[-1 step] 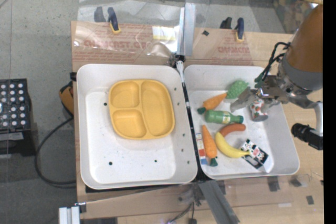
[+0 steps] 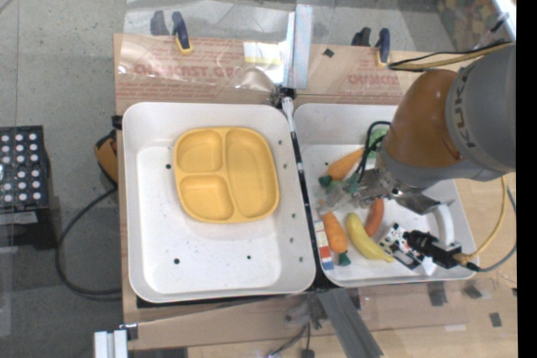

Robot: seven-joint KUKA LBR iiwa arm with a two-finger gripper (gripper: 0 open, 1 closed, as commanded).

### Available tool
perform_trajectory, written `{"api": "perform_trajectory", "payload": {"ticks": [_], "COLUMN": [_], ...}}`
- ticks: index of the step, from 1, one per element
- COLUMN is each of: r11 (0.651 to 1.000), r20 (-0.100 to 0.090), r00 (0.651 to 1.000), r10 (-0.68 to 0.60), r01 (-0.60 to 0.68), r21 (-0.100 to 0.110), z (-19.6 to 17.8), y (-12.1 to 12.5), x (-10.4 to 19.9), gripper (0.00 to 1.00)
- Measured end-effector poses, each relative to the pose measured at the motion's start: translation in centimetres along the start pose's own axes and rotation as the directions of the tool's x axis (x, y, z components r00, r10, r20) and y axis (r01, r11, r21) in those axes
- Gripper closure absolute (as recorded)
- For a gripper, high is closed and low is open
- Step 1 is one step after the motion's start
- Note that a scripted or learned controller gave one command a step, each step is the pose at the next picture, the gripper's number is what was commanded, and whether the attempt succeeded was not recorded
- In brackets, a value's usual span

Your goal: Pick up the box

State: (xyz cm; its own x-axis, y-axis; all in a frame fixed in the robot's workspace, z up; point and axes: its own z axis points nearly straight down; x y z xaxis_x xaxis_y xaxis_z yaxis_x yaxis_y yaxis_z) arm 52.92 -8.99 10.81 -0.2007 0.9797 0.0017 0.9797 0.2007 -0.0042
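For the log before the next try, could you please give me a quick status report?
Arm low over right bin. Box lies against that bin's left wall, not gripped. Carrot and banana crowd beside it.

Bench (image 2: 210,63) here, carrying two white bins side by side: left bin (image 2: 151,264) and right bin (image 2: 323,117), edges touching, with clear plastic sheet (image 2: 218,21) clamped behind them.

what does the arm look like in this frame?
Bulky rounded grey arm with a broad orange band above the wrist and dark lettering on the grey shell. Dark cables run past the wrist toward the gripper, whose detail is too blurred to describe.
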Motion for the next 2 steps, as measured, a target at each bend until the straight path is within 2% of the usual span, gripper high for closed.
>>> {"api": "perform_trajectory", "payload": {"ticks": [1,2], "r11": [0.997,0.999], "r20": [0.001,0.004], "r00": [0.997,0.999], "r10": [-0.072,0.054], "r01": [0.072,-0.054], "r21": [-0.004,-0.004], "z": [1.6,-1.1], "y": [8.0,9.1], "x": [-3.4,-9.8], "gripper": [0.00,0.00]}}
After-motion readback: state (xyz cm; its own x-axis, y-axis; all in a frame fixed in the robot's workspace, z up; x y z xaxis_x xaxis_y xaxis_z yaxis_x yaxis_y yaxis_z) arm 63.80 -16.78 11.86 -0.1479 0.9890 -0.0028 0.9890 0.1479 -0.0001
